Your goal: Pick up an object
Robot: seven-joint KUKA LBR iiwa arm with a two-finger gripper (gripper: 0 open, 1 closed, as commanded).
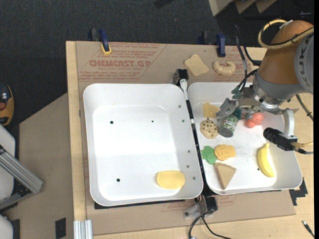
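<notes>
1. Grey metal and an orange band: that is the arm coming in from the right, with its gripper down low over the right bin.

2. From where I stand the fingers look slightly parted around a small dark, greenish round thing, but the wrist shades them and I cannot tell whether they are open, closed, or truly pinching it. I would not call it held.

3. No object looks lifted clear of the bin floor, so I judge the pick not yet done. At best this is the closing-in stage.

4. Likely targets close to the fingers: the dark round thing at their tips, a speckled cookie just beside them on the side toward the left bin, a pale yellow piece just beyond that, and a red piece near them on the arm's side.

5. Farther from the fingers, toward the near rim: a corn cob with green leaf, a tan wedge, and a banana, well apart from the tips.

6. Far off from the fingers, in the left bin, lies a yellow oval.

7. Left to do, as I judge it: a firm closing on one item, then a lift that shows it clear of the bin.
</notes>
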